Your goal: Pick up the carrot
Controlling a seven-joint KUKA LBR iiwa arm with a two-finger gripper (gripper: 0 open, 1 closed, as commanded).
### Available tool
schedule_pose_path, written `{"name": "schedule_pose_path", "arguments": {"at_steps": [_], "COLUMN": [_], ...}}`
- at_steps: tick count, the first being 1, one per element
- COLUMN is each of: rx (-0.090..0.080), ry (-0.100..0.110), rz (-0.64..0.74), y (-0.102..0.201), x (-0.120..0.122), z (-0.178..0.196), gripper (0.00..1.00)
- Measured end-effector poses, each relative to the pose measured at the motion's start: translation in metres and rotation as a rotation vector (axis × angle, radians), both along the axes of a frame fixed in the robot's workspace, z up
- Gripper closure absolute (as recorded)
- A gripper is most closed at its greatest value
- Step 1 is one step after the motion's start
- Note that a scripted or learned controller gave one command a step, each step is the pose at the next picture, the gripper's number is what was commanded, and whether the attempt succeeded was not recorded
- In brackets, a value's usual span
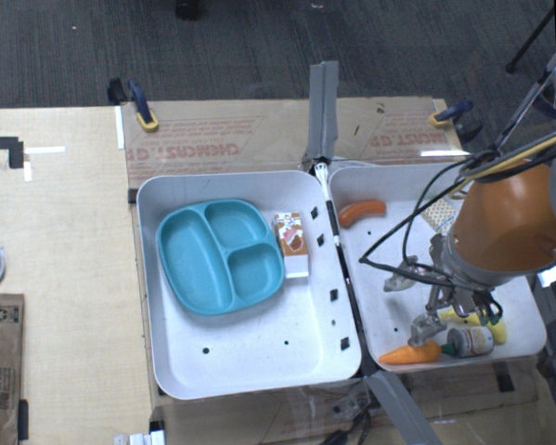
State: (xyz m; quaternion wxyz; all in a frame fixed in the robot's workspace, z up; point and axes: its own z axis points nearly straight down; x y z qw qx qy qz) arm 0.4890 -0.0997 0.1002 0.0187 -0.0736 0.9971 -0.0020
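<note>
Carrot (410, 354) lies at the near edge of the right bin (391, 257), touching a bottle (470, 341), with the claw (430, 326) just above it, grip unreadable; descend left of the bottle, squarely over the carrot's middle.

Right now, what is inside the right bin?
Inside the right bin: a carrot at the near edge, a small bottle beside it, an orange sausage-like piece at the far end. The arm covers the bin's right part.
</note>
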Motion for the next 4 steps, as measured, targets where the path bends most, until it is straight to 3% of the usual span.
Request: {"name": "schedule_pose_path", "arguments": {"at_steps": [1,2,3,4], "rx": [0.001,0.001,-0.005,-0.014], "ry": [0.012,0.007,0.005,0.008], "rz": [-0.005,-0.005,0.181,0.503], "y": [0.0,0.0,-0.018,-0.025], "x": [-0.003,-0.001,0.003,0.005], "z": [0.007,0.008,-0.002,-0.002], "gripper": [1.0,0.0,0.0,0.0]}}
